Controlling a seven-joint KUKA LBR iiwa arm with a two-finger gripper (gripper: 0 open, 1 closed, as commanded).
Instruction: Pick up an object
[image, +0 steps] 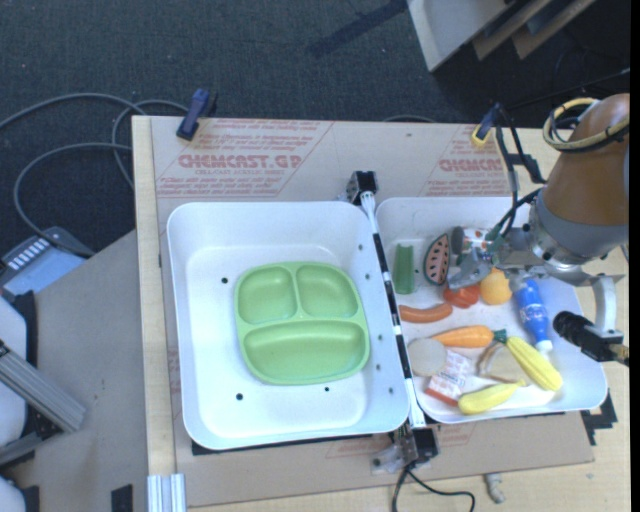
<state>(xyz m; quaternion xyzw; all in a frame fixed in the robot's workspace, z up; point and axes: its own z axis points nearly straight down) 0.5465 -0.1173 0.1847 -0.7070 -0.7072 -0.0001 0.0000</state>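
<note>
Beside the divider, the tool (468, 268) hovers above crowded toys (480, 350).

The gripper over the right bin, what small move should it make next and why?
Probably lower straight down a little. The gripper hangs over the red piece beside the orange fruit in the right bin, with nothing seen between its fingers, so no pick has happened yet.

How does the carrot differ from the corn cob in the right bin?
The carrot is orange with a green tip at one end; the corn cob is yellow. The carrot lies almost level across the bin, while the corn cob lies at a slant, running down toward the right. The carrot looks slimmer and the corn cob thicker. Both are long toy foods lying flat in the right bin, close to each other.
</note>
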